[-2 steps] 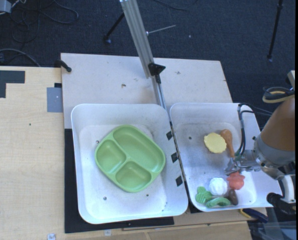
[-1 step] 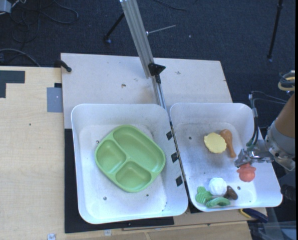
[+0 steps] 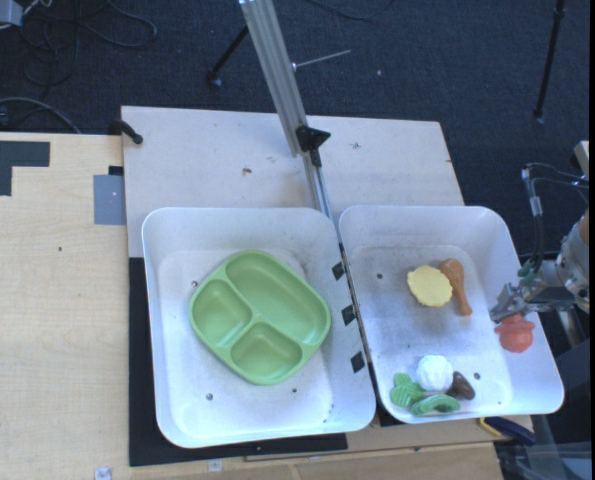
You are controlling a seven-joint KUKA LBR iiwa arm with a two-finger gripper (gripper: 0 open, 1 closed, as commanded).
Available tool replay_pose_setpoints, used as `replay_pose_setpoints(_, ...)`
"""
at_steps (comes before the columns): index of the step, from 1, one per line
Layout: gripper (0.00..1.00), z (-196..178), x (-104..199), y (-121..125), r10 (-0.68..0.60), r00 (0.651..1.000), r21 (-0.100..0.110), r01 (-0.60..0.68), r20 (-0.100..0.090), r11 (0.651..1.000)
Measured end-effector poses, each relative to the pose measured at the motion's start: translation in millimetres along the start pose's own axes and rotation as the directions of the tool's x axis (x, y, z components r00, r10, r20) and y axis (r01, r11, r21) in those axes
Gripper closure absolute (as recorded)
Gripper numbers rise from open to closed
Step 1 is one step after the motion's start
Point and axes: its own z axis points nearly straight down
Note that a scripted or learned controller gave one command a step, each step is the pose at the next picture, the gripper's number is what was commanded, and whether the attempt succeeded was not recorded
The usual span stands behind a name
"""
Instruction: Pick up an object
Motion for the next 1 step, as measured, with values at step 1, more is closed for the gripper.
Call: replay_pose_setpoints(1,1.00,-31.3,-0.6,0.7,-0.001,1.000,0.002,0.001,-0.001,1.000)
